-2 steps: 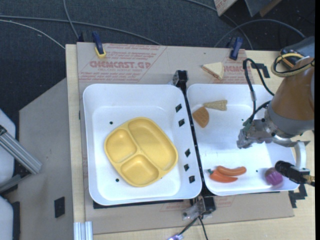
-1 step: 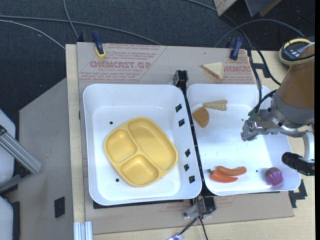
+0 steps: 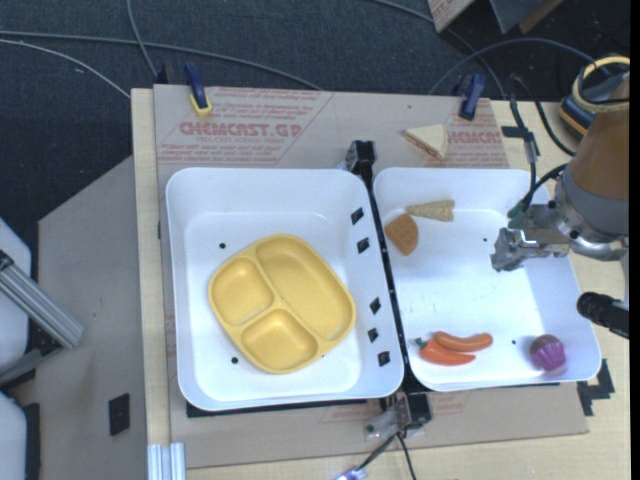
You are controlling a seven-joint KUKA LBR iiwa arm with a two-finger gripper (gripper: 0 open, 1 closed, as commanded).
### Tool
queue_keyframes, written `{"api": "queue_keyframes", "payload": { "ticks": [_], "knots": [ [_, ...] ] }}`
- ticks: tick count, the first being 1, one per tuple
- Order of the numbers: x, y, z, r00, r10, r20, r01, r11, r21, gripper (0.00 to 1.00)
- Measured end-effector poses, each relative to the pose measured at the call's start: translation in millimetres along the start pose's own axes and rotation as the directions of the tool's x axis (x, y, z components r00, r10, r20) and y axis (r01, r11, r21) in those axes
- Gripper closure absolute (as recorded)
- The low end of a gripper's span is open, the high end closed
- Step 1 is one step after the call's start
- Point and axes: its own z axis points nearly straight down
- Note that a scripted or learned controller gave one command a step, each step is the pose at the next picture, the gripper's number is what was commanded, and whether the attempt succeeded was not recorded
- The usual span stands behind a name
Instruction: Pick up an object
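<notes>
In the right bin (image 3: 470, 193) lie several toy foods: a round brown bun (image 3: 402, 234), a tan wedge (image 3: 431, 210), an orange carrot and sausage pair (image 3: 456, 347) near the front wall, and a purple piece (image 3: 547, 352) in the front right corner. My gripper (image 3: 505, 254) hangs over the right half of this bin, to the right of the bun and above the carrot. Nothing shows between its fingers.
The left bin (image 3: 190, 208) holds a yellow three-section plate (image 3: 282, 302). A sandwich wedge (image 3: 428, 140) lies on the cardboard behind the right bin. Clamps (image 3: 198, 93) and cables sit at the back edge.
</notes>
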Motion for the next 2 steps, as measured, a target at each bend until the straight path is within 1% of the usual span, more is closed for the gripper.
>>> {"api": "queue_keyframes", "payload": {
  "ticks": [1, 2],
  "knots": [
    [53, 21, -9, 1.000, -0.006, -0.003, 0.006, 1.000, 0.002, 1.00],
    [104, 49, 3, 1.000, -0.005, -0.003, 0.005, 1.000, 0.003, 1.00]
  ]
}}
